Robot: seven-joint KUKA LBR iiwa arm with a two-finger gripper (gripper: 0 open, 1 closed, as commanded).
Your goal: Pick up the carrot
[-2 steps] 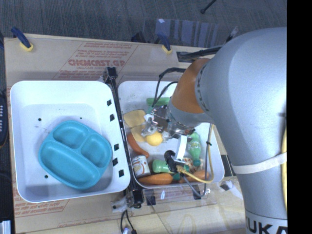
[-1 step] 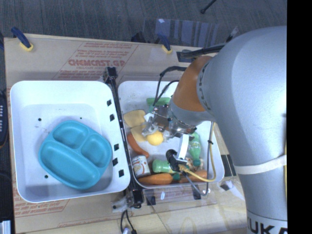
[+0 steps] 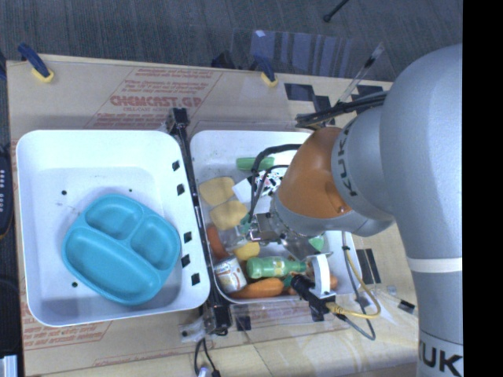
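1. Two bins — gripper (image 3: 259, 230) low in right bin (image 3: 211, 144), jaw state hidden, cannot tell.
2. Carrot (image 3: 258, 290) lies along that bin's front edge, beside green bottle (image 3: 275, 269).
3. Blue tray (image 3: 119, 246) in left bin (image 3: 47, 151).

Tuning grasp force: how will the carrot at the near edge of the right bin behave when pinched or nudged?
The carrot looks smooth and tapered, so it may slip out of a pinch. Its round shape suggests it could roll, though the green bottle and the bin wall crowd it. It appears to be a rigid toy, probably light.

Robotics lab: clamped cardboard bench (image 3: 157, 93), white bins (image 3: 47, 155).
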